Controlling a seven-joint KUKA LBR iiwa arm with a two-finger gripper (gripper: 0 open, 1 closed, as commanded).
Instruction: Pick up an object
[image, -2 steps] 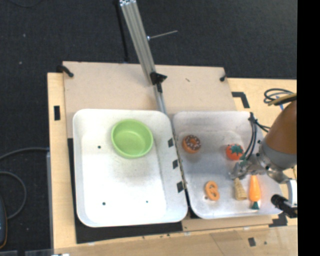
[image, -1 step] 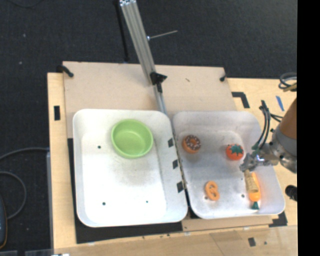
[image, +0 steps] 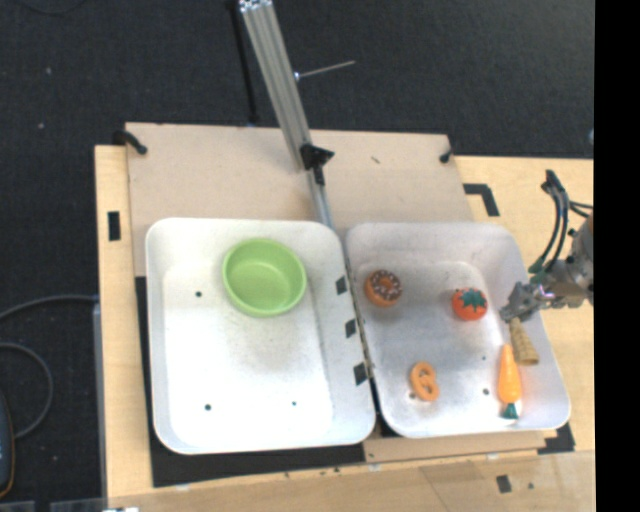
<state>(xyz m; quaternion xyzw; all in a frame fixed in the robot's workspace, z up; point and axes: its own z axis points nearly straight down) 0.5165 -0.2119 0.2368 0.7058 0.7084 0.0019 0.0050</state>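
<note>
The gripper (image: 527, 300) hangs at the far right edge of the right-hand bin (image: 440, 240), coming in from the side, with cables looping up behind it. From here it is a small dark-and-metal cluster and I cannot tell how it is set, nor can I see anything caught in it. It sits just over the bin's right rim.

Directly beneath it, nearly touching or just beside it, lies a small tan block (image: 522, 340), something like a cork or a bit of wood, lying lengthwise along the bin's right wall. Just below that block an orange carrot (image: 509, 378) lies with its green tip pointing toward the near edge of the bin; the two are end to end, very close, though whether they touch is hard to say.

To the left of the gripper, near but apart from it, sits a red tomato (image: 469, 303) with a green top. Further left, close to the bin's left wall, is a round brown doughnut (image: 383, 287). Toward the near side of the bin, about midway across, lies an orange pretzel (image: 424, 381).

The left-hand bin (image: 180, 400) holds a green bowl (image: 264, 277), upright, in its far half, well apart from the gripper.
</note>
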